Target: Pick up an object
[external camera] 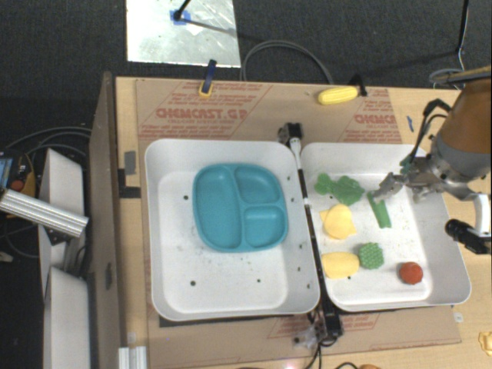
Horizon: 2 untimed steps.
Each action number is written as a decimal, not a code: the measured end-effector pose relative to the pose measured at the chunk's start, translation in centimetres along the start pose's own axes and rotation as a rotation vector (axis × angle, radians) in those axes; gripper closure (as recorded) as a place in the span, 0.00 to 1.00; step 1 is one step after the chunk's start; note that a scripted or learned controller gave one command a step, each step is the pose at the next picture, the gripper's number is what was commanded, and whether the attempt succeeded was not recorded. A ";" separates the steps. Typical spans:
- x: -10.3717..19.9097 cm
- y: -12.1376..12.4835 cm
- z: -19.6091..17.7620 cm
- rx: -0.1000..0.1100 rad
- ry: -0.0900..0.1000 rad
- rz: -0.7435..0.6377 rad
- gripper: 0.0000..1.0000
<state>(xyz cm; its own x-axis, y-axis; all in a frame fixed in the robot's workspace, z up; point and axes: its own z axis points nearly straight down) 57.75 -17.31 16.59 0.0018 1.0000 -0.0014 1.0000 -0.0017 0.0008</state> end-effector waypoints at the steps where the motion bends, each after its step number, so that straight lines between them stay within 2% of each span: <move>1: 0.2 -7.2 8.5 0.006 0.003 0.000 0.00; 2: 3.7 -1.0 -6.3 -0.017 -0.002 -0.012 0.00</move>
<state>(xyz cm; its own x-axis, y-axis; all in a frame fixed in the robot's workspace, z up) 56.78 -13.64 22.84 -0.0106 0.9999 -0.0033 0.9998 0.0107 0.0182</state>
